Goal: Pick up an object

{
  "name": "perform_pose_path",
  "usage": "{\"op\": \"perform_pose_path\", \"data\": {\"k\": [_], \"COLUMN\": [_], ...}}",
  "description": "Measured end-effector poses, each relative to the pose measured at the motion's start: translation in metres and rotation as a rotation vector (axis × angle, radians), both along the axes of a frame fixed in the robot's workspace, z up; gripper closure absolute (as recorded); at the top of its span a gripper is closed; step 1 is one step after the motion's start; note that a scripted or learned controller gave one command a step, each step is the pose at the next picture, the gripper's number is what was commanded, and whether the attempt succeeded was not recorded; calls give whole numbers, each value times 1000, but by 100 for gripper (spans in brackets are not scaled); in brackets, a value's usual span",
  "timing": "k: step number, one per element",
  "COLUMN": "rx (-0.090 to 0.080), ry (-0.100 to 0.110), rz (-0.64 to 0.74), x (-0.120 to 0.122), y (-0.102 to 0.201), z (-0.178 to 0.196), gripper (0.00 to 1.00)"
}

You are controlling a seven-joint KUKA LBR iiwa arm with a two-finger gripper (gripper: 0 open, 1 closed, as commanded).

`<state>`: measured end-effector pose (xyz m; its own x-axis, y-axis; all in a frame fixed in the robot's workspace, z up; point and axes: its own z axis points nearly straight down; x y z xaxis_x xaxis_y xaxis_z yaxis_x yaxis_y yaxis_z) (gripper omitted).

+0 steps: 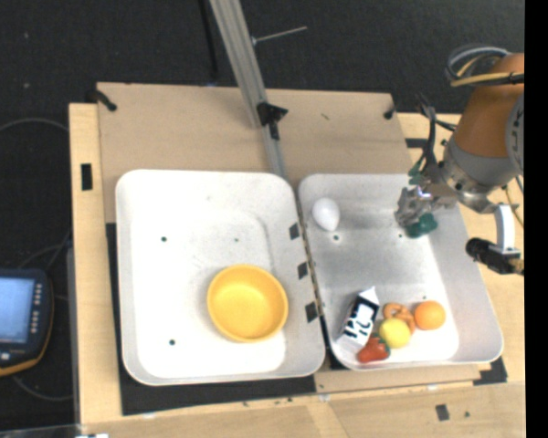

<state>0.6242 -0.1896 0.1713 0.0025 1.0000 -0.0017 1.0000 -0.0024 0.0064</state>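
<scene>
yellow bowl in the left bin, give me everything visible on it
The yellow bowl is round, plain and glossy, plastic by the look of it, with a thick rolled rim and no markings. It sits upright, mouth up, nothing visible inside. It rests on the floor of the left bin, toward the near right part, short of the near wall. Nothing else touches it; the tool is over the right bin, well away.

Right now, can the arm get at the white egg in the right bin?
Probably yes. The egg lies alone near the bin's far-left corner, nothing around it, and the tool is over the same bin with open floor between.
</scene>
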Motion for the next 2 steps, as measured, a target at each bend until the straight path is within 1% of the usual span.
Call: {"op": "perform_pose_path", "data": {"k": [1,2], "rx": [0,-1], "ry": [0,-1], "rz": [0,4], "x": [-5,-3], "y": [-1,-3], "z": [46,97], "gripper": [100,100]}}
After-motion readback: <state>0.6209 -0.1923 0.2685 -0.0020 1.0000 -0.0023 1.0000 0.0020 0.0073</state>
